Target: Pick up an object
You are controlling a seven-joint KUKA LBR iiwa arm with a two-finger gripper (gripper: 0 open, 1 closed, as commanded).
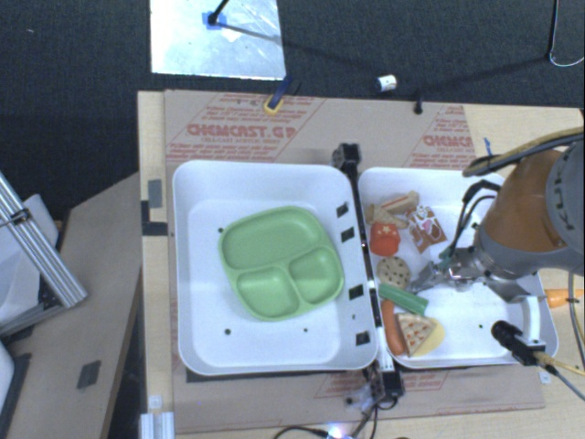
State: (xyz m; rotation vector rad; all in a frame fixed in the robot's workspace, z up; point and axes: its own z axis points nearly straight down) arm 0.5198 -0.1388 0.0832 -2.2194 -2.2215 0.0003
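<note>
Grey arm (521, 245) — orange band, black cables — metal gripper (428, 280).

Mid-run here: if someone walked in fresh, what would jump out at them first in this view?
Likely the green divided plate, alone in the left bin. Next, the cluster of toy food along the right bin's left side: a tomato, a cookie and a pizza slice. The gripper hangs low beside the cookie.

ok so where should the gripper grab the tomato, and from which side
Judging by this view, take the tomato across its round middle, coming straight down from above. It looks round and lies close to the bin divider, with a cookie close below it, so a sideways approach looks cramped.
</note>
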